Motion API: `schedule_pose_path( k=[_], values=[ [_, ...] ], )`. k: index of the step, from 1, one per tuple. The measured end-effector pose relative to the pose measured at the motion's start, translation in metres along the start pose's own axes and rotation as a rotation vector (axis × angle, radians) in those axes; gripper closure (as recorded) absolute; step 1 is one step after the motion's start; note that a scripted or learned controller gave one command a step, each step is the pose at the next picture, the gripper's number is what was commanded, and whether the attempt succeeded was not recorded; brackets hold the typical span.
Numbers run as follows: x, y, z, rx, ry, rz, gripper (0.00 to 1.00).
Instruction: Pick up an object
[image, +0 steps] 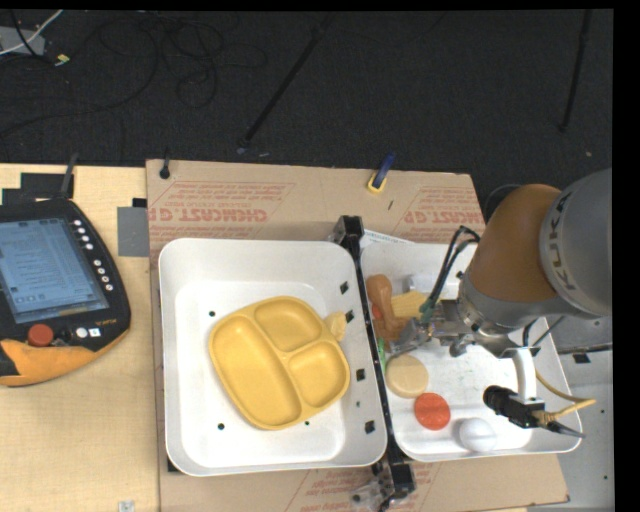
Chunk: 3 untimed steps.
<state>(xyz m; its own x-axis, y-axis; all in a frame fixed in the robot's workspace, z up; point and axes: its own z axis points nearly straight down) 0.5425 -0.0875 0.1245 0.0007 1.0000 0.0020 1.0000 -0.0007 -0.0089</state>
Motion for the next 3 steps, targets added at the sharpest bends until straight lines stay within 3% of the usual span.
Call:
schedule_pose_path(
  k=[1,2,3],
  values=[
    [-0.001,0.0,0.038,-0.009,-0.006,0.003,0.0],
    [-0.002,-0.001,0.028,-0.005,-0.003,0.011,1.0],
    [0.004,0.005,-0.019,-0.01,-0.002,-0.001,1.0]
  ],
)
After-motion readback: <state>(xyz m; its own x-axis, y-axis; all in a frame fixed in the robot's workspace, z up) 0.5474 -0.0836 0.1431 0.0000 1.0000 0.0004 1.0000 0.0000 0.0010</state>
